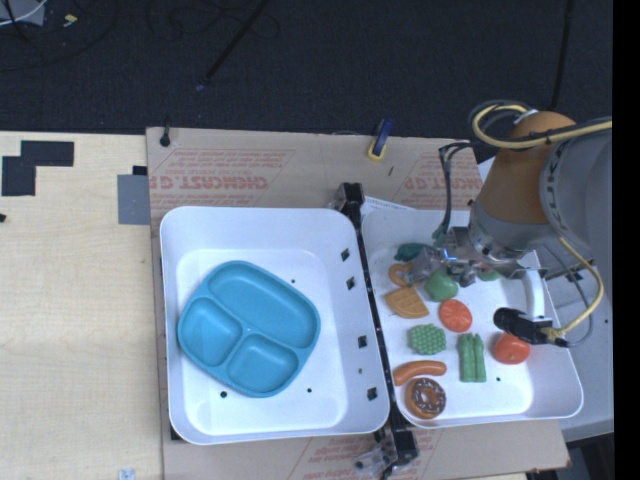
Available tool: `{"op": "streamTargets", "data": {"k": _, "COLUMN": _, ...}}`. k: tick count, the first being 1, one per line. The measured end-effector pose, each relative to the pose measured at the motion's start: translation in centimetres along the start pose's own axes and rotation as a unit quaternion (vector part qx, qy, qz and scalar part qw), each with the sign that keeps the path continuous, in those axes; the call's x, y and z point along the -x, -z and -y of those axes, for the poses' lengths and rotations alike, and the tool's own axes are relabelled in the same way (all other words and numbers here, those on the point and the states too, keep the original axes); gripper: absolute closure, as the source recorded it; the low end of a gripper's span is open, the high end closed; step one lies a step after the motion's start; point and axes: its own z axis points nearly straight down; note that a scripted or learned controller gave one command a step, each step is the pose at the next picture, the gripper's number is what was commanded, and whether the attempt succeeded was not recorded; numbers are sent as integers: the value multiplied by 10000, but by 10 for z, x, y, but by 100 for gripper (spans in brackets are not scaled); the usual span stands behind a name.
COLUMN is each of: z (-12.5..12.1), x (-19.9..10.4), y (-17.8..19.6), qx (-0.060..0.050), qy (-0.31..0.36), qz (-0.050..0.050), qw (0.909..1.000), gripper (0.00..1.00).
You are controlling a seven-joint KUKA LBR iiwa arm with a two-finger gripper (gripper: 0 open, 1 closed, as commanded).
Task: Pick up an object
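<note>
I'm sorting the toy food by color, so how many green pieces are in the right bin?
3: a round green piece by the gripper, a bumpy green piece mid-bin, a long green piece to its right. The arm may hide more.

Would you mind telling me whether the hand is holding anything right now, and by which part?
It cannot be told. The hand is low in the right bin, close to a green toy, but no object is visibly between its fingers.

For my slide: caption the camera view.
End effector low over toy food in the right bin; blue plate in the left bin.
</note>
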Motion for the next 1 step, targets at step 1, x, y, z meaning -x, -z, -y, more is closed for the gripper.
{"op": "streamTargets", "data": {"k": 1, "z": -2, "x": -1, "y": -27, "qx": 45, "qy": 0, "qz": 6, "qw": 10000, "gripper": 0}}
